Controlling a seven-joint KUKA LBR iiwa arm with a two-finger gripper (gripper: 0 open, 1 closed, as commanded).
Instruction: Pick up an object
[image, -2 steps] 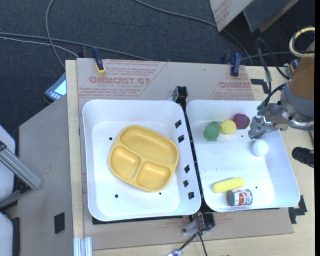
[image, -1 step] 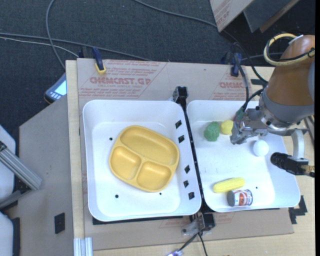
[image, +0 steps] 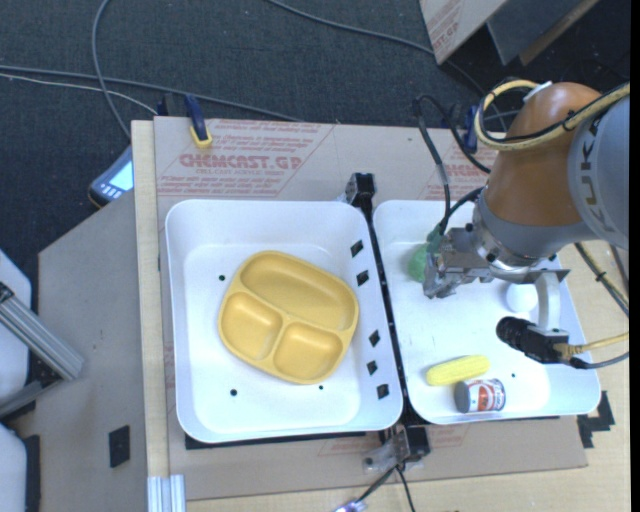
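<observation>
Lowest in the right bin (image: 420, 400) lie a small can (image: 482, 396) and, just above it, a yellow corn cob (image: 457, 370), while the gripper (image: 441, 283) hangs beside a green object (image: 418, 264), its grip impossible to tell, and a yellow divided plate (image: 288, 316) fills the left bin (image: 190, 300).

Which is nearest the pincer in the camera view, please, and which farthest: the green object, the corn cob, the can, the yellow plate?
1. Green object, right bin, beside the pincer.
2. Corn cob, right bin, below.
3. Can, just beyond the corn.
4. Yellow plate, left bin.
</observation>
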